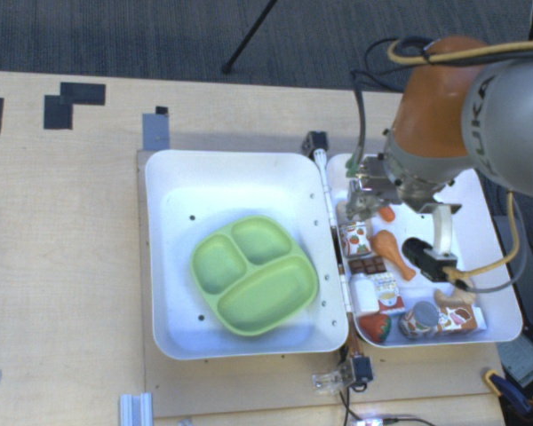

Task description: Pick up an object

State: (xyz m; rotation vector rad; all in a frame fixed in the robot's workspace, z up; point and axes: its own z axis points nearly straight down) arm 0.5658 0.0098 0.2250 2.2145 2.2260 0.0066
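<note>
One green plate (pixel 254 275), left bin (pixel 173 238).

Illumination is even and fairly bright, diffuse, apparently from overhead. The left bin (pixel 240 171) shows a bluish cast on its floor, with a soft pale glare band along its upper inner wall. The green tray (pixel 253 275) throws a faint, soft-edged shadow at its lower edge. The arm (pixel 466 105) shades the upper part of the right bin (pixel 506 313); items beneath it read darker. The orange band (pixel 440 105) carries a mild highlight. Focus is moderate throughout; small packets in the right bin are soft, labels unreadable. The carpet (pixel 160 16) at top is dim and grainy. Straight bench edges bow slightly toward the frame edges.
</note>
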